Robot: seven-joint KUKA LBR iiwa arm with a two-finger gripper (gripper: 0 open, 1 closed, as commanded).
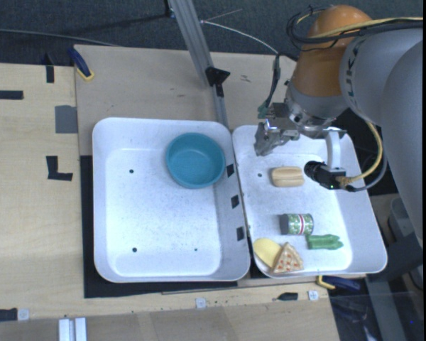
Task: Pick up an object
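My gripper [265, 145] hangs over the far left part of the right bin [355, 261], fingers pointing down, with nothing seen between them. A tan bread roll [287, 177] lies just in front of and to the right of the gripper. Nearer the front lie a small green and red can [297, 224] on its side, a green pepper-like piece [324, 242], a yellow piece [266, 250] and a pizza slice [288, 259]. In the left bin [121, 219] stands a blue bowl [194, 160] at the far right corner.
A slanted metal pole [197, 45] runs down to the gap between the bins. The arm's black cable and fitting [325, 174] hang over the right bin beside the roll. Tan bench surface [28, 190] with black tape marks lies to the left.
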